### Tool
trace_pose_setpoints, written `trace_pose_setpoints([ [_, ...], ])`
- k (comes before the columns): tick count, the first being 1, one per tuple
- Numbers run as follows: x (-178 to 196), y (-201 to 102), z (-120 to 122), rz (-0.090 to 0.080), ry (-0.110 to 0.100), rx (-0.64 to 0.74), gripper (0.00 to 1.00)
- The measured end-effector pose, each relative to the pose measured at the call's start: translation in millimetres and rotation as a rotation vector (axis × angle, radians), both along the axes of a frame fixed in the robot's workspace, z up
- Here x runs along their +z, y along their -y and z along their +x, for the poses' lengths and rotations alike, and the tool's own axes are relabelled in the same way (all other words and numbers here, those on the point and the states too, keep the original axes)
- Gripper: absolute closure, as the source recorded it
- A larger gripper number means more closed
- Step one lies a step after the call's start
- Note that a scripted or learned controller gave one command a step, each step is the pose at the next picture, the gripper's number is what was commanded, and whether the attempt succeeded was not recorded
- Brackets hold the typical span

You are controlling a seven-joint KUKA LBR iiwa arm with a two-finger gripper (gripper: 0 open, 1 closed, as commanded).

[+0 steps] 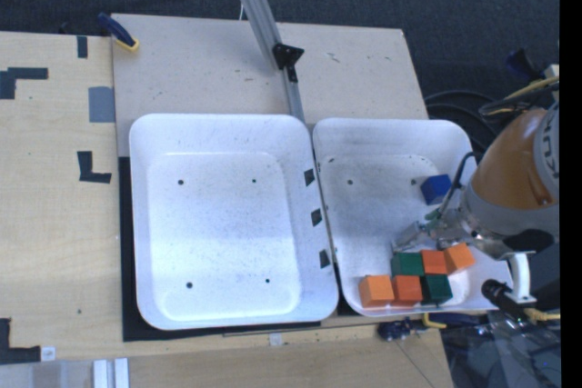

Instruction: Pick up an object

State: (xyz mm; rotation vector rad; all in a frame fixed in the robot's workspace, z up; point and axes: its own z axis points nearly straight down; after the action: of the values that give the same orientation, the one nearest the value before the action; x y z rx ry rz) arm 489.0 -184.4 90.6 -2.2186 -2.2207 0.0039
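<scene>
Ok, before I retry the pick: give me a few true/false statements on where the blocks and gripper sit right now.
1. The blue block lies in the right bin. True.
2. The orange and green blocks are clustered in the left bin. False: they sit in the right bin's near corner.
3. The gripper is over the right bin. True.
4. The blue block touches the cluster. False: it lies apart, farther back.

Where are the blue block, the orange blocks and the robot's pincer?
blue block [436, 188]: camera view, its top face.
orange blocks [376, 289]: camera view, top of the leftmost one.
pincer [416, 237]: camera view, between its fingertips.
</scene>
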Motion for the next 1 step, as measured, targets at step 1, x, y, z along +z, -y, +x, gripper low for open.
trace_pose_setpoints([
  [1, 10.5, -0.8, 0.0, 0.002, 0.000, 0.001, 1.00],
])
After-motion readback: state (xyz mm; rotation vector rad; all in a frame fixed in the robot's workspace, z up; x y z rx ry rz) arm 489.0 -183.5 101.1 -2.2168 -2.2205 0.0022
